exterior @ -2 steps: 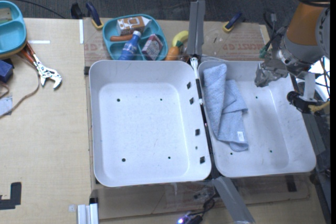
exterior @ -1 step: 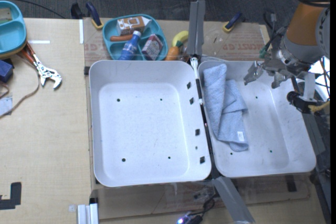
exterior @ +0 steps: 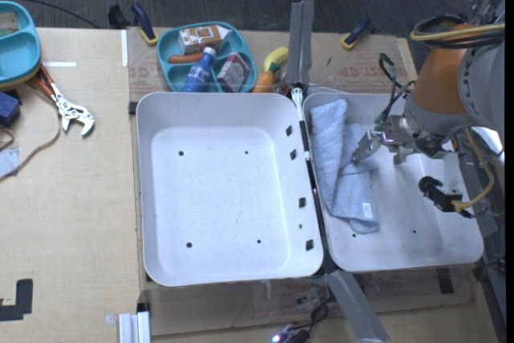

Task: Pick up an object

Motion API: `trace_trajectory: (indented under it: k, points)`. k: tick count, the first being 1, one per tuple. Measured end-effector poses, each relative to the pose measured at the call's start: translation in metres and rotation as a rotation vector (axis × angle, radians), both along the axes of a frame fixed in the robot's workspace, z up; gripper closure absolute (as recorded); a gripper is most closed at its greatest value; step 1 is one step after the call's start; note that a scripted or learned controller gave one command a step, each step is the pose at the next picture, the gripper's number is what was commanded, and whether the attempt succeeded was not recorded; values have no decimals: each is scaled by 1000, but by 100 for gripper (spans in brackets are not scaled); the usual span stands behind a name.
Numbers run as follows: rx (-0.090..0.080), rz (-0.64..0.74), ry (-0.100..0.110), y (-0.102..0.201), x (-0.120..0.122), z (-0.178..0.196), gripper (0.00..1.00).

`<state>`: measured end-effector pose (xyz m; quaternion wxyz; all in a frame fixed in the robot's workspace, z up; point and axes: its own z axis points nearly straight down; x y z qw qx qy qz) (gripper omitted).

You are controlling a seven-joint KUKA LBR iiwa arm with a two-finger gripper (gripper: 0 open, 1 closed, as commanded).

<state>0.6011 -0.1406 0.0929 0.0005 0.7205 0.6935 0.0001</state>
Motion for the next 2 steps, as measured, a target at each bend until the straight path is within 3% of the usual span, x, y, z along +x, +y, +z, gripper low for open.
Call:
trace_trajectory:
  k: [1, 2]
  points:
    - [0, 59, 1, -17, -83, 0, 0]
    - [0, -234, 2, -53, -70, 66, 0]
